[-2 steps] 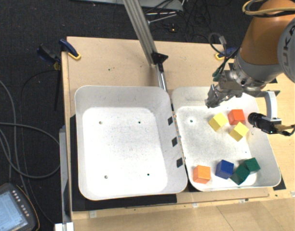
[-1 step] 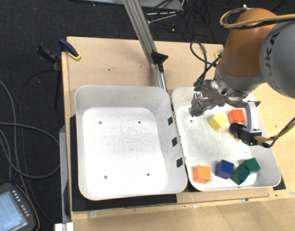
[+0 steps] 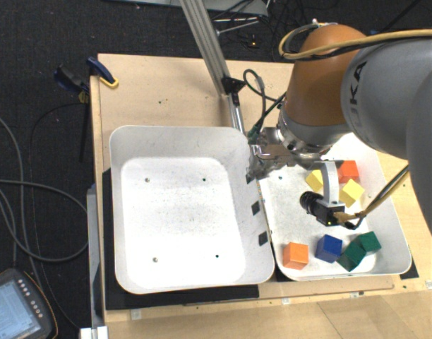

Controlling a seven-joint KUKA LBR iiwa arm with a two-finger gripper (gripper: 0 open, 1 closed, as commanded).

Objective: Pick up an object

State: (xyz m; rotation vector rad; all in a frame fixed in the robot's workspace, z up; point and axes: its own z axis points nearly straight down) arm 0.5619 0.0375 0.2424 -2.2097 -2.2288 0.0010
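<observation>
The right bin [image 3: 389,256] holds several small blocks. An orange block [image 3: 295,254], a blue block [image 3: 330,248] and two green blocks [image 3: 362,244] lie along its near side. Two yellow blocks [image 3: 352,191] and a red-orange block [image 3: 348,169] lie further back, partly hidden by the arm. My gripper [image 3: 260,162] hangs low over the right bin's left edge, under the orange wrist band [image 3: 322,55], well away from the blocks. Nothing is visibly held by it.
The left bin [image 3: 124,189] lies beside the right one with its floor bare. A metal pole [image 3: 205,34] slants in from the back. A black cylindrical part on a white bracket [image 3: 319,207] hangs from the wrist over the blocks. Cables run behind the bench.
</observation>
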